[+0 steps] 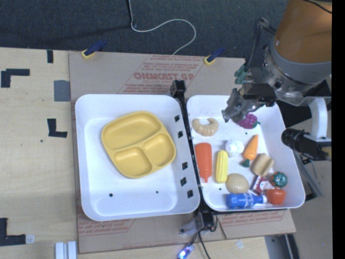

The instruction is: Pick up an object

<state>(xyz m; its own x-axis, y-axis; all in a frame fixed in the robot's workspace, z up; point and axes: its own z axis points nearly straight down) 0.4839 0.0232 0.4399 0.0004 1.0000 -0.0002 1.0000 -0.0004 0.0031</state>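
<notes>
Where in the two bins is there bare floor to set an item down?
Left bin: bare floor all round the yellow divided plate, widest along the near wall. Right bin: crowded with toy food; small patches between the croissant and far wall, and beside the orange sausage.

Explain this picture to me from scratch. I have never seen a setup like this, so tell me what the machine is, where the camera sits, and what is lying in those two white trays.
The machine is a robot arm, grey with an orange band, reaching in from the right. Its gripper hangs over the far end of the right bin, beside a purple toy; I cannot tell whether its jaws are open.

The single camera is fixed above the bench, looking down at a slant.

The left bin holds a yellow divided plate. The right bin holds toy food: a croissant, an orange carrot, a corn cob, a potato and a blue bottle, among others.

Nothing visibly sits in the gripper.
</notes>
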